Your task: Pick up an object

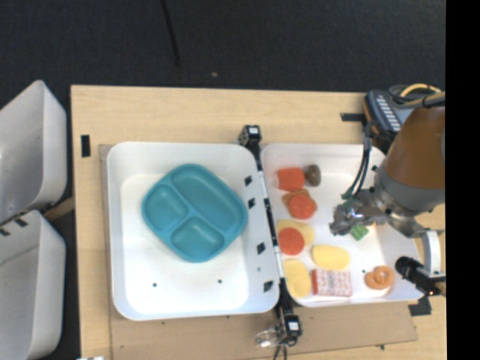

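Observation:
The right bin (330, 154) holds several toy foods: an orange-red block (291, 178), a brown lump (312, 175), a red-orange round piece (301, 206), another red-orange disc (292, 241), a yellow oval (331, 257), a pale yellow piece (297, 277), a red-and-white packet (331, 283) and an orange ring (379, 277). My gripper (346, 221) hangs low over the bin's right middle. A small green piece (360, 232) shows right beside its tip; whether it is between the fingers is hidden.
In the left bin (120, 276) lies a blue sectioned plate (194, 211). White containers (30, 148) stand off the bench at far left. The arm's orange band (420, 148) covers the right bin's far right side.

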`<move>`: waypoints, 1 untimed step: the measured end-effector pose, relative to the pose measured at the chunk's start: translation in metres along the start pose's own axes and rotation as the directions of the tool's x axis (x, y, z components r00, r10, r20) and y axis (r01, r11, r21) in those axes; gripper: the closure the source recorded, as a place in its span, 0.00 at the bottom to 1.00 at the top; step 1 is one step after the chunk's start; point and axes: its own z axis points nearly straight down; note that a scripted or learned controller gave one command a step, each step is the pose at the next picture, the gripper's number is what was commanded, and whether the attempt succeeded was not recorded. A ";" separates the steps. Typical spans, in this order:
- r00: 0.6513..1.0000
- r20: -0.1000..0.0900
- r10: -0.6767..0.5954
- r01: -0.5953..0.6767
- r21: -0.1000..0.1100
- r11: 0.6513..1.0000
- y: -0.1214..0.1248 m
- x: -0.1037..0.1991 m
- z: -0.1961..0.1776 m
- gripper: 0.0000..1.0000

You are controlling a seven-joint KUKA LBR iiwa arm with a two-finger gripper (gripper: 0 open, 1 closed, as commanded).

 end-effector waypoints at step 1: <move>1.000 -0.001 -0.001 0.001 0.003 1.000 0.002 -0.001 -0.027 1.00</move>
